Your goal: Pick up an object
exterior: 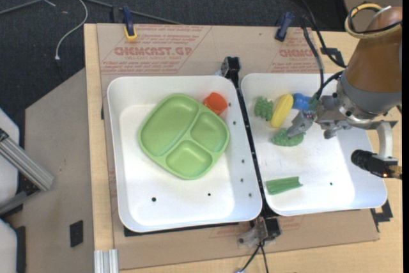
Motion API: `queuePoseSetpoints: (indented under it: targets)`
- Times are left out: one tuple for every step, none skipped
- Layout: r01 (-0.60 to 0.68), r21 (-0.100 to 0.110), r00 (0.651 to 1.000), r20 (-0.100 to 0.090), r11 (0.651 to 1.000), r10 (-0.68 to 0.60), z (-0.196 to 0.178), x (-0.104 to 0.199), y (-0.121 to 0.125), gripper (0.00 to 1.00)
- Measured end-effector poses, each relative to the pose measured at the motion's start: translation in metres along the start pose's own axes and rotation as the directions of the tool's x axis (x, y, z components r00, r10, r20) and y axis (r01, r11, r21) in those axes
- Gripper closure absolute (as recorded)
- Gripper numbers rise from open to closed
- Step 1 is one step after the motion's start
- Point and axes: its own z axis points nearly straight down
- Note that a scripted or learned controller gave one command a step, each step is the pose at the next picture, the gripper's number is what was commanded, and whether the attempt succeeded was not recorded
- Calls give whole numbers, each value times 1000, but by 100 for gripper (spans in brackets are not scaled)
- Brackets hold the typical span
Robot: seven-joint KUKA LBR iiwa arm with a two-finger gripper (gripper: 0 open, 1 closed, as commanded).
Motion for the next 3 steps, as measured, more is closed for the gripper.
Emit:
queuePoseSetpoints:
  targets:
    - [3,-12,1000,2,1000,-3,-6,0,3,0]
    - [1,-7,1000,1,1000,-1,40,-6,6,0]
    - [2,-5,1000,0,1000,-2,91,-6,-4,0]
